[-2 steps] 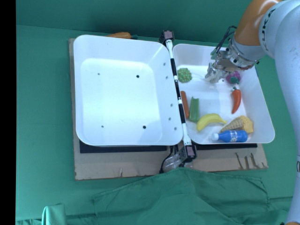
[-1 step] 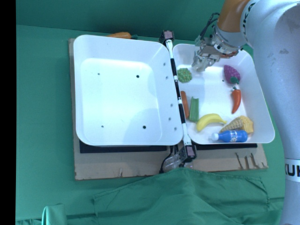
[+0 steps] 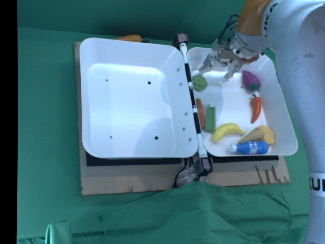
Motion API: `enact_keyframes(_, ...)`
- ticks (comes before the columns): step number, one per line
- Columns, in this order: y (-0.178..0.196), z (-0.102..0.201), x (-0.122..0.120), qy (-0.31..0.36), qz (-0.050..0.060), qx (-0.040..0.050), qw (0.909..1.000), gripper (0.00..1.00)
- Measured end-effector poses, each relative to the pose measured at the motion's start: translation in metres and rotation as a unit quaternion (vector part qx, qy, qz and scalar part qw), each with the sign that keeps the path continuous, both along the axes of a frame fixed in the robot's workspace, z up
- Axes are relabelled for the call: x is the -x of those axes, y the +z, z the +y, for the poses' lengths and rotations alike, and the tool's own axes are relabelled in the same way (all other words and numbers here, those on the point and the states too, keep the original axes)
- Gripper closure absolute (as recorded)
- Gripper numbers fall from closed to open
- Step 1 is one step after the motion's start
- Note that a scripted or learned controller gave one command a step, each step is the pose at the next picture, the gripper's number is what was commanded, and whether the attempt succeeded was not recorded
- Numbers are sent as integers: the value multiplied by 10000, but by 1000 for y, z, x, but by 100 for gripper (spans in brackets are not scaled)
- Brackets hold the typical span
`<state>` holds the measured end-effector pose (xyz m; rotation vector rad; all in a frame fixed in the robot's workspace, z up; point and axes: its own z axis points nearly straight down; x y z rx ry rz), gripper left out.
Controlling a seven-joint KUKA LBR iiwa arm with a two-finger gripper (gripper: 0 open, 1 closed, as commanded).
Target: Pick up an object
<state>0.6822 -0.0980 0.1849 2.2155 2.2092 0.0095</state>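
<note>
Round green bumpy toy vegetable [image 3: 199,82] sits just left of the open, empty two-finger gripper [image 3: 219,67], whose descent could miss it and strike bare bin floor.

White bins [image 3: 134,47] hold a yellow banana [image 3: 227,131], blue bottle [image 3: 251,148] and red pepper [image 3: 256,107].

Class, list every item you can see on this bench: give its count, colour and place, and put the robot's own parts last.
Left bin: one, white, left half of bench.
Right bin: one, white, beside it.
Broccoli: one, green, right bin's upper left.
Carrot: one, orange, along left wall.
Cucumber: one, green, beside carrot.
Banana: one, yellow, lower middle.
Bottle: one, blue, near edge.
Ice-cream cone: one, tan, above bottle.
Chilli: one, red, right side.
Grapes: one bunch, purple, upper right.
Gripper: one, grey, above right bin's far end.
</note>
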Motion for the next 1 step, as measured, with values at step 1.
enact_keyframes(1, 15, 0, -2, -9, -52, 4, 10000, 100)
